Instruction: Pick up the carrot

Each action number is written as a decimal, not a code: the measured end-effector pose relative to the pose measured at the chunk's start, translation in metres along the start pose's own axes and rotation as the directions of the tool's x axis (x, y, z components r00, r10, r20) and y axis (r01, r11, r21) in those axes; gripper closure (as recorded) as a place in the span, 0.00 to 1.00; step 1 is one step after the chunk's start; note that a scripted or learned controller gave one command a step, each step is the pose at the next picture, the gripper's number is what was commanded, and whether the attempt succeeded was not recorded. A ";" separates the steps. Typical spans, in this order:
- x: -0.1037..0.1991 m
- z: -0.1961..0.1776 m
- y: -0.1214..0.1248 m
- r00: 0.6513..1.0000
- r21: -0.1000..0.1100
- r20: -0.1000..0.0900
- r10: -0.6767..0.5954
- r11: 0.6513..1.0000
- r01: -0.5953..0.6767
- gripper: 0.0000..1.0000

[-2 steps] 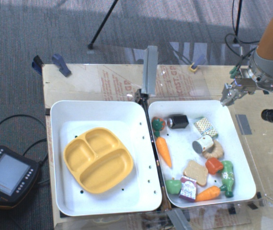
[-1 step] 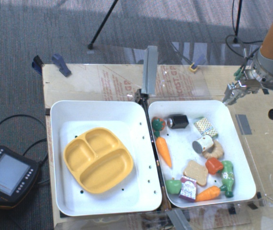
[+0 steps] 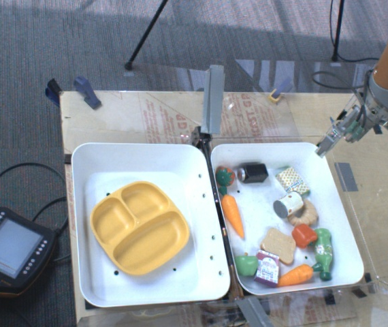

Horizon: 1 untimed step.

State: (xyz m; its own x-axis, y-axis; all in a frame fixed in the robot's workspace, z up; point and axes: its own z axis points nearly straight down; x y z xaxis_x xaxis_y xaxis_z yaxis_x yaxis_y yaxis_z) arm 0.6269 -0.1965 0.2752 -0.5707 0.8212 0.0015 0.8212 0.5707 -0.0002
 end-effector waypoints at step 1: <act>-0.019 0.021 0.009 1.000 0.001 -0.002 0.011 1.000 -0.011 1.00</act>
State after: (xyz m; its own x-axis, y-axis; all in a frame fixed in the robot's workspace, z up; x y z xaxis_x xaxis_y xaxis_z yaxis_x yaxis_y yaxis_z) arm 0.6457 -0.2069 0.2544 -0.5612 0.8277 0.0033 0.8277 0.5612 -0.0014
